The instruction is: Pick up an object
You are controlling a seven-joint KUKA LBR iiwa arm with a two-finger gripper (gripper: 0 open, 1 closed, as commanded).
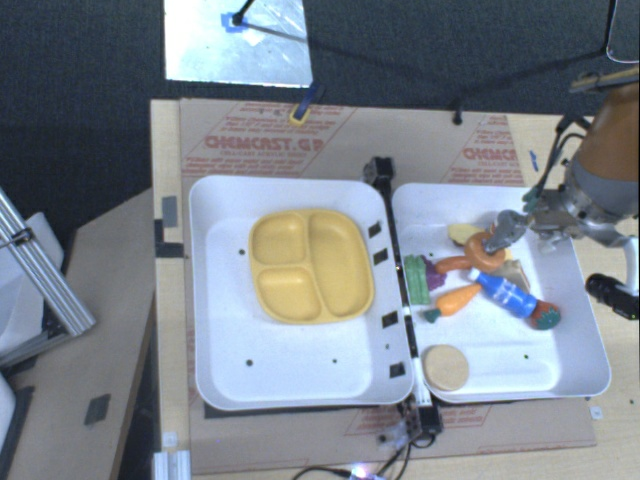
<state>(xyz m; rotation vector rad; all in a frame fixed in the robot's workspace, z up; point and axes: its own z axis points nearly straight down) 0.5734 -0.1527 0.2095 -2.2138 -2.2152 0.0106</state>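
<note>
So the arm's reaching in over the right bin (pixel 580 368), and the gripper (pixel 505 230) is hanging low above the toy pile near that bin's far edge, pretty much on top of the orange ring-shaped piece (pixel 480 255). Honestly can't tell how the gripper is set from up here, it's a grey blob against the clutter, and nothing visibly sits in it, so I wouldn't call this a grab yet. Looks to me like the approach or descent step. The rest of the pile is packed tight in the middle of the bin: a carrot (pixel 458 300), a blue bottle (pixel 507 295) lying just beside it, a green and purple thing (pixel 420 274) by the inner wall, plus a tan round disc (pixel 446 365) off alone at the near edge by the inner wall. The left bin (pixel 215 358) holds a yellow divided plate (pixel 308 265). The next move probably needs a clean drop onto one piece without nudging its neighbours, since they're all touching.
</note>
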